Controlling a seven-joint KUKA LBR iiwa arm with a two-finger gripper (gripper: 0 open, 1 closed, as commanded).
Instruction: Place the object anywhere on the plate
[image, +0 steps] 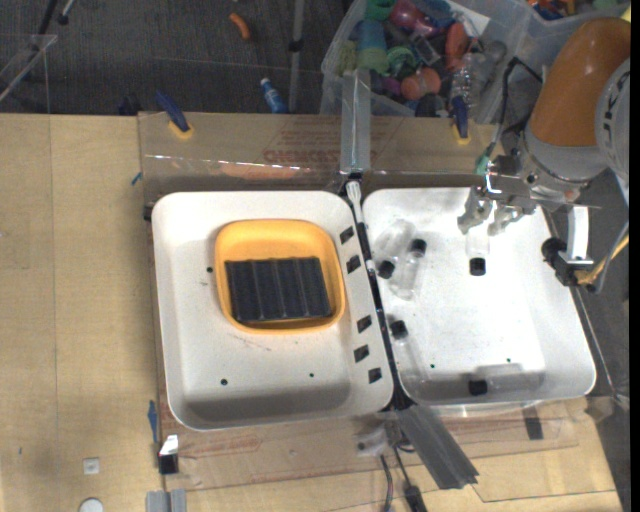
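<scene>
Hovering over the upper right of the right bin (560, 350), the gripper (487, 215) has its fingers apart with nothing between them. Small black object (478, 266) sits on the bin floor just below it, apart from it. Clear plastic item (400, 255) lies near the divider at frame centre. Orange plate (230, 245) with a dark ridged insert (277, 290) sits in the left bin (190, 380).

A black ridged block (277, 289) covers the yellow plate (232, 244) centre, leaving its rim bare.
</scene>
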